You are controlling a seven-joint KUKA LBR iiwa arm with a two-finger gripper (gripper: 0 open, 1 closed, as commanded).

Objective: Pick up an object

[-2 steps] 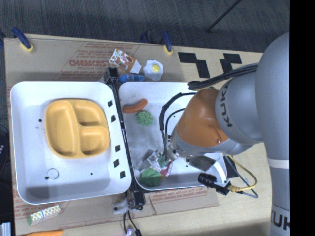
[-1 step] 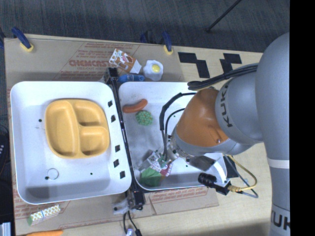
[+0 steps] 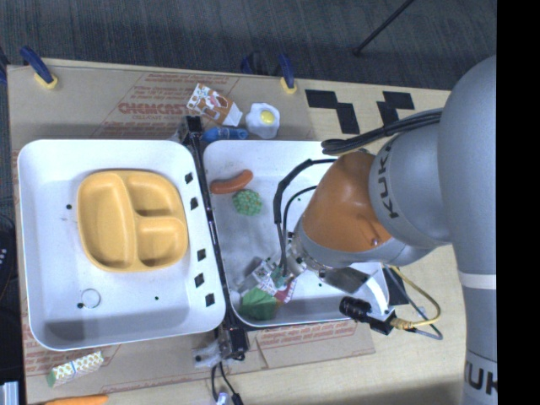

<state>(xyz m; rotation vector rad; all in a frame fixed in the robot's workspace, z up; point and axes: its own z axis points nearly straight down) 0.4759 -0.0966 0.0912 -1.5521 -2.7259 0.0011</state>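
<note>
My gripper is down in the right bin, near its front edge, mostly hidden under the orange wrist band. Right beside it lie a green leafy item and a small red and white item; I cannot tell whether either one is held. Farther back in the same bin sit a toy sausage and a round green bumpy piece. A yellow divided plate rests in the left bin.
Behind the bins on the cardboard lie a small printed carton, a blue item and a white and yellow fried-egg toy. A patterned wrapper lies at the front left. Cables trail by the bin's front right corner.
</note>
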